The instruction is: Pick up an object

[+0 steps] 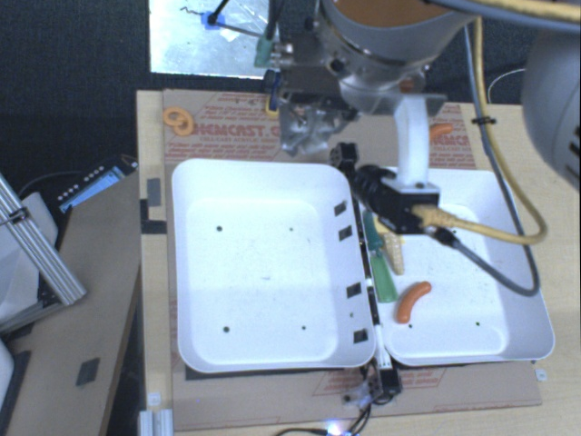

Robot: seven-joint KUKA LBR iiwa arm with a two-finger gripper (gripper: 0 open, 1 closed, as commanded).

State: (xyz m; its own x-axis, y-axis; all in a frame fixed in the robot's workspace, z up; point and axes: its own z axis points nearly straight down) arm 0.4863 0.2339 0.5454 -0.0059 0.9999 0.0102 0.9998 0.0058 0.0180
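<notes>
We see our tool (309,130) hanging high over the far edge of the bins, its grip impossible to tell, while the orange sausage (412,301) waits on the right bin (508,325) floor beside a green stick (381,275), unclaimed.

You have two white bins: the left bin (263,266) and the right bin (490,321). In the right one, count one orange sausage-shaped toy (412,301), one green stick (382,275), and what may be one yellow corn piece (392,251).
</notes>
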